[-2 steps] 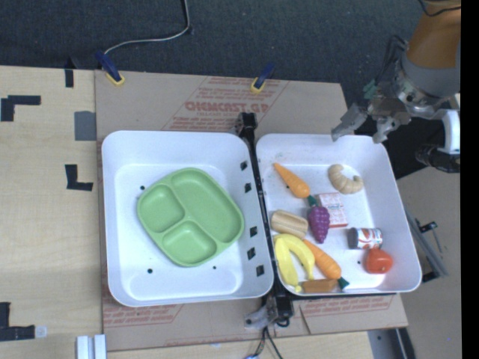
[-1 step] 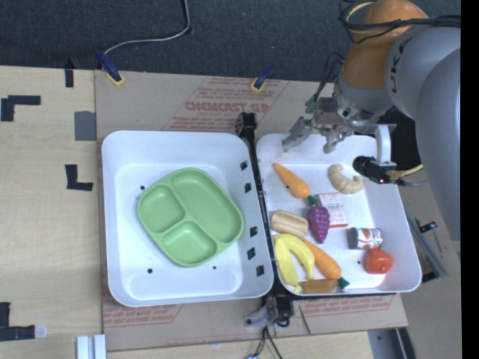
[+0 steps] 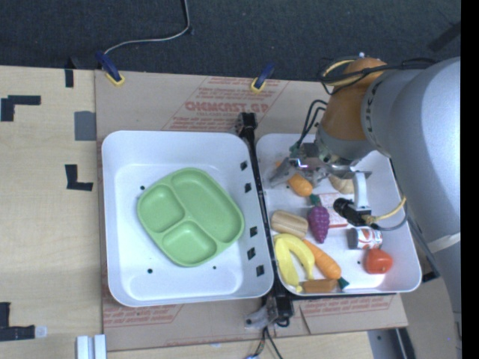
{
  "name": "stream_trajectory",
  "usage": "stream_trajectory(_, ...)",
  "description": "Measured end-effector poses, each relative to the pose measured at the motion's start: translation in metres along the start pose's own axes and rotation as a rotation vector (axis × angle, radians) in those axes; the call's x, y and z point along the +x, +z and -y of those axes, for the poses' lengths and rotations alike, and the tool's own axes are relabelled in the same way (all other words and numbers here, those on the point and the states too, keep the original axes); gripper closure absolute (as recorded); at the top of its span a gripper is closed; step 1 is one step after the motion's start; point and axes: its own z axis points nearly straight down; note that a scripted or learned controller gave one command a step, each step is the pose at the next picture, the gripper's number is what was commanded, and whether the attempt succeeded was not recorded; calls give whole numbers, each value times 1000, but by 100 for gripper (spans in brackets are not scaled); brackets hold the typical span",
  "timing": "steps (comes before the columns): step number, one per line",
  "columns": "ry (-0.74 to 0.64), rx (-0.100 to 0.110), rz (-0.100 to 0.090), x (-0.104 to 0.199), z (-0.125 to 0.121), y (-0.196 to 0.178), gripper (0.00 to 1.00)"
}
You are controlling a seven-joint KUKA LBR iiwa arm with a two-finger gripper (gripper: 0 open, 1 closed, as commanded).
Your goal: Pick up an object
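My gripper [image 3: 299, 172] is low over the back of the right bin [image 3: 397, 279], its grey fingers [image 3: 280, 173] spread open. Just in front of them lies a small orange toy fruit [image 3: 301, 186], close to the fingertips but not gripped. Further forward in the same bin lie a purple bunch of grapes [image 3: 319, 224], a tan bread roll [image 3: 288, 221], a yellow banana [image 3: 290, 259], an orange carrot [image 3: 326, 261] and a red tomato [image 3: 378, 261]. The arm's grey body covers the bin's right side.
A green divided plate [image 3: 190, 215] lies in the left bin [image 3: 120, 275]. A black divider [image 3: 256, 200] runs between the bins. A small red-and-white item [image 3: 365, 237] and a brown piece [image 3: 321, 284] sit near the right bin's front.
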Motion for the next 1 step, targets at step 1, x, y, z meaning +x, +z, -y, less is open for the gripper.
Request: stream_trajectory(1, 0, -1, 1, 0, 0, -10, 100)
